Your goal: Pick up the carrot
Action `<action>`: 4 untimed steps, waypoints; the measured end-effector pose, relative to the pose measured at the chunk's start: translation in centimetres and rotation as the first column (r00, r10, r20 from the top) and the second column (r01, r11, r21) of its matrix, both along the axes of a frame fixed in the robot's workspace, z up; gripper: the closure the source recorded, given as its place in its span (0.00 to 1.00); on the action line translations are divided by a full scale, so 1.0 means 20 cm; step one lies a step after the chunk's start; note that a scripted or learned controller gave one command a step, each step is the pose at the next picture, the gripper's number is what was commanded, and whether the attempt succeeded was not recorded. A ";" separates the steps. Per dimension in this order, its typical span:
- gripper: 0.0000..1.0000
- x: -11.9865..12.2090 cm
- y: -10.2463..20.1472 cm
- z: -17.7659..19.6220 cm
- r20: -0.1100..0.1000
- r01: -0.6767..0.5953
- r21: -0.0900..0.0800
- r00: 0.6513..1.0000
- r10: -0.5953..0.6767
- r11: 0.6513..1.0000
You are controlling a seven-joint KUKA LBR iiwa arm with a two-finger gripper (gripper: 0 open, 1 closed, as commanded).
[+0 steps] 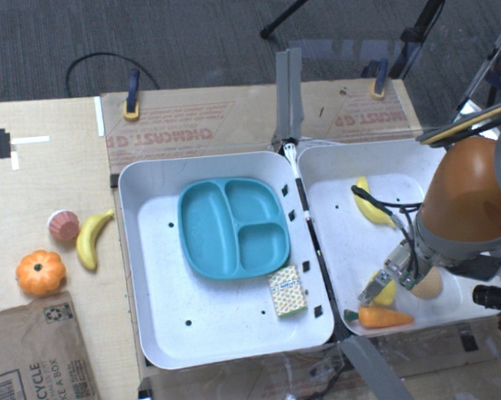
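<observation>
The orange carrot (384, 316) lies flat in the near left corner of the right bin (340, 230), with its green end pointing left. My gripper (380, 290) hangs low over the bin, just behind and above the carrot, slanting down to the left. A small yellow thing (384, 294) shows right at the gripper's tip; I cannot make out whether it is held. The arm's orange band (468, 193) covers the bin's right part.
A yellow banana (371, 203) lies at the back of the right bin and a beige rounded thing (427, 286) sits right of the gripper. The left bin (152, 273) holds a teal divided plate (234, 227) and a small patterned box (286, 290). A pumpkin (41, 272) and another banana (92, 238) rest on the bench at left.
</observation>
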State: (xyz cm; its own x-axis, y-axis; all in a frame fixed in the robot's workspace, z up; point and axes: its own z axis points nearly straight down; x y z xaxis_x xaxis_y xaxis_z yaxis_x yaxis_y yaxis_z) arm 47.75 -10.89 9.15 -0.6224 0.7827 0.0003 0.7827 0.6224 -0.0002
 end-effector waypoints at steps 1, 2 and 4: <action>1.00 0.00 0.00 0.04 0.001 0.005 0.001 1.000 -0.005 1.000; 1.00 0.00 0.23 0.50 -0.001 0.434 -0.002 0.901 -0.434 0.901; 0.00 0.00 0.02 0.00 -0.001 0.291 0.000 0.957 -0.291 0.957</action>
State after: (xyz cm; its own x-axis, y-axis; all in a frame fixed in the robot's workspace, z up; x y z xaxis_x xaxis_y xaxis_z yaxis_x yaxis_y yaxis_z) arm 47.71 -10.44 9.13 -0.3677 0.9299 0.0003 0.9299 0.3677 -0.0009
